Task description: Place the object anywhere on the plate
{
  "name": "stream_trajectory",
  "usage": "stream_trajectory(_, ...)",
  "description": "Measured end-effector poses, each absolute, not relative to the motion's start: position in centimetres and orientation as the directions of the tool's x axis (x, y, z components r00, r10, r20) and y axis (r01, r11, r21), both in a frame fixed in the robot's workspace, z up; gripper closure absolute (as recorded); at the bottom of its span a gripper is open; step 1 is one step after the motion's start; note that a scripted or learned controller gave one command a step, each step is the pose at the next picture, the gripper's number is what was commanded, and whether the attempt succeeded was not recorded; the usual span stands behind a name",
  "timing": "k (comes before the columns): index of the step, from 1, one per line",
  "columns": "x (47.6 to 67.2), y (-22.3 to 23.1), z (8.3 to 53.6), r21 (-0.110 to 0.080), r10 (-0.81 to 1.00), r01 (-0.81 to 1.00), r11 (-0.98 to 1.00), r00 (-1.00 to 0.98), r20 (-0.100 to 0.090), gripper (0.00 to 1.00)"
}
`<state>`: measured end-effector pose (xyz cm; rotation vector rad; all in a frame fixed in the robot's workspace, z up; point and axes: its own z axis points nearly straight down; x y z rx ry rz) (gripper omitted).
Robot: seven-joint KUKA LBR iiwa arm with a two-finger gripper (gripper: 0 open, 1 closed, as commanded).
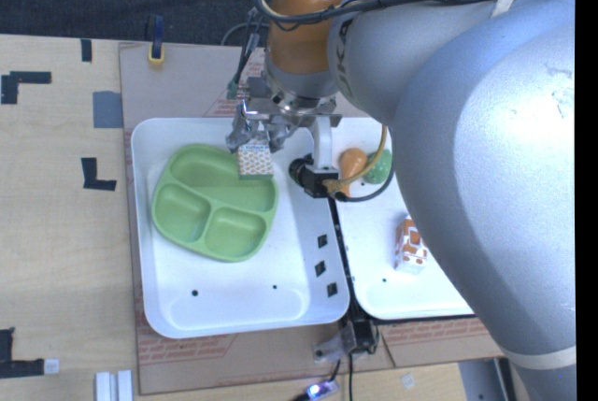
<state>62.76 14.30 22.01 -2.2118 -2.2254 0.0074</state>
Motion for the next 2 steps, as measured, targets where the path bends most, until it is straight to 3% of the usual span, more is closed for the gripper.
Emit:
stream_trajectory(1,63.89,19.29,22.9,-0.005,1.0,1.0,0.007,-0.007,0.0,1.0)
stream_trajectory(2,63.87,19.0,22.87,-0.007,1.0,1.0,0.004,-0.004,-0.002,0.0)
